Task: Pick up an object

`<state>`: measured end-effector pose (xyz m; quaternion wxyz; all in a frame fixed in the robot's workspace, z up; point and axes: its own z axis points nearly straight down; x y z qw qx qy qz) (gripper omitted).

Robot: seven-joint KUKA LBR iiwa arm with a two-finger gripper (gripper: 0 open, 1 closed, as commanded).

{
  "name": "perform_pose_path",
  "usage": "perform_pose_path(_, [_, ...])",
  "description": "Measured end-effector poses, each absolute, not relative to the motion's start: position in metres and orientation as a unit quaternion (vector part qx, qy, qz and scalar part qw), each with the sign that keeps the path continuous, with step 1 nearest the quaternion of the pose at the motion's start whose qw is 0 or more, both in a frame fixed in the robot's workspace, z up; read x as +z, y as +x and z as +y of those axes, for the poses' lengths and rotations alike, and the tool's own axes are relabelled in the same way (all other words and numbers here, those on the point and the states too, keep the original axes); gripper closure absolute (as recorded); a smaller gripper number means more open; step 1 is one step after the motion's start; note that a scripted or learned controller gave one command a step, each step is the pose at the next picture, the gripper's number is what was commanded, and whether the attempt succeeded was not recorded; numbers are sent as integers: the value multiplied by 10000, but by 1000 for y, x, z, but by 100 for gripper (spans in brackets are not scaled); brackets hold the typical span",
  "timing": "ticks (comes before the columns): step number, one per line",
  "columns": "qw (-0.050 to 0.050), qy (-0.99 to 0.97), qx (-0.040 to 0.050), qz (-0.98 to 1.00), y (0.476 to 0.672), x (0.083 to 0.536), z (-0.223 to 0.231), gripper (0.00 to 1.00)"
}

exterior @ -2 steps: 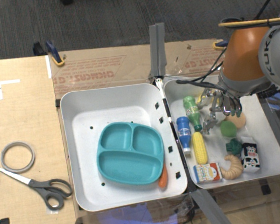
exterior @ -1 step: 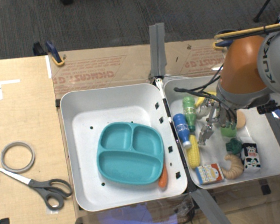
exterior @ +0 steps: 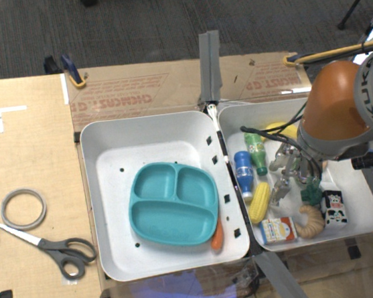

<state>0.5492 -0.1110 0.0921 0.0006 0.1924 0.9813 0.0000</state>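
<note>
One yellow corn cob point(exterior: 259, 201) below pincer point(exterior: 286, 178).

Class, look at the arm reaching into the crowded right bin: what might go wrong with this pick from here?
1. The gripper hangs over tightly packed items; it may nudge the corn cob or blue bottle rather than grasp one.
2. The green bottle and a small carton lie close by, so two things could be caught or pushed together.

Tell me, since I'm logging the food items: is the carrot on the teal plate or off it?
Off it. The carrot lies on the left bin's floor, against the teal plate's lower right edge.
</note>
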Motion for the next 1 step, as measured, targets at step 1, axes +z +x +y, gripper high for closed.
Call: perform_pose_path(1, [20, 1913, -5, 9815, 550, 102, -111, 100])
